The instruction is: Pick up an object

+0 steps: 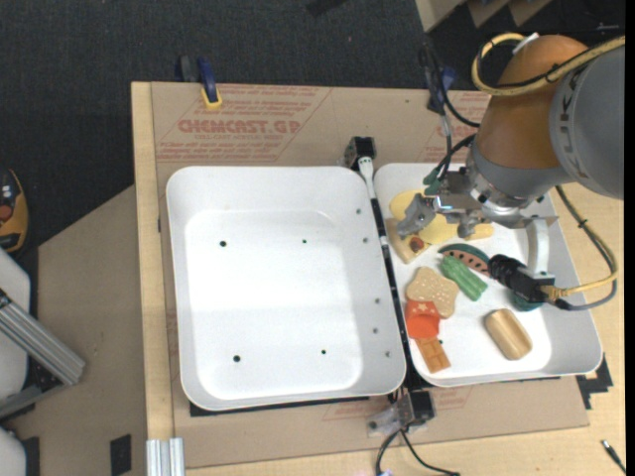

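Note:
My gripper [437, 228] hangs low over the back of the right bin [575, 340], with its fingers spread, right above a yellow toy food piece [405, 207] and a small red bit [418, 244]. Nothing is gripped between the fingers. In front of it lie a green slice [463, 272], a tan cracker-like piece [431, 291], a red block [423, 319], an orange piece [433, 354] and a tan cylinder [507, 333].
The left bin [198, 266] stands beside the right one, and a black divider rail [382, 256] runs between them. Both bins rest on a brown board [248, 117], held by a blue-yellow clamp [207, 82] at the back.

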`<state>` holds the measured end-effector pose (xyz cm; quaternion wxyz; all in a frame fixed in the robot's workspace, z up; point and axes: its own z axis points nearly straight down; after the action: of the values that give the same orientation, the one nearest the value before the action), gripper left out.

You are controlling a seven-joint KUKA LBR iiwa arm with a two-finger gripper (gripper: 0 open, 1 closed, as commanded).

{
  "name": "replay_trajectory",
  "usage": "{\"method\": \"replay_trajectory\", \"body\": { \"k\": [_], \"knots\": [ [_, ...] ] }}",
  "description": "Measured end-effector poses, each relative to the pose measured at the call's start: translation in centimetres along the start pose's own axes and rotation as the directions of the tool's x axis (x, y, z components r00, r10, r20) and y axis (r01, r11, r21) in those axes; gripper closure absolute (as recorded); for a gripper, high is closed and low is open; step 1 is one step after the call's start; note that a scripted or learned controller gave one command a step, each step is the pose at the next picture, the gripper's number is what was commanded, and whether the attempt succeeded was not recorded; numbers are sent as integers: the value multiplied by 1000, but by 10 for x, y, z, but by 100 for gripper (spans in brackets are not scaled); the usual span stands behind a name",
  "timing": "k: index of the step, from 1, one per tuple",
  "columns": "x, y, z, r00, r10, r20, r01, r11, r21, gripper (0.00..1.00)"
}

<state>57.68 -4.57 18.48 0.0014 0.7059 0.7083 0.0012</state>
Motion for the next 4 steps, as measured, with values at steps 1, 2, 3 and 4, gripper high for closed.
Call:
{"method": "replay_trajectory", "body": {
  "k": [1, 2, 3, 4],
  "knots": [
    [-1, -1, -11, 1000, 2, 0, -2, 1000, 0, 100],
    [73, -43, -118, 1000, -5, -3, 5, 1000, -6, 100],
    [118, -54, -222, 1000, -4, -4, 4, 1000, -10, 100],
    [160, -86, -133, 1000, -1, 0, 1, 1000, 14, 100]
  ]
}}
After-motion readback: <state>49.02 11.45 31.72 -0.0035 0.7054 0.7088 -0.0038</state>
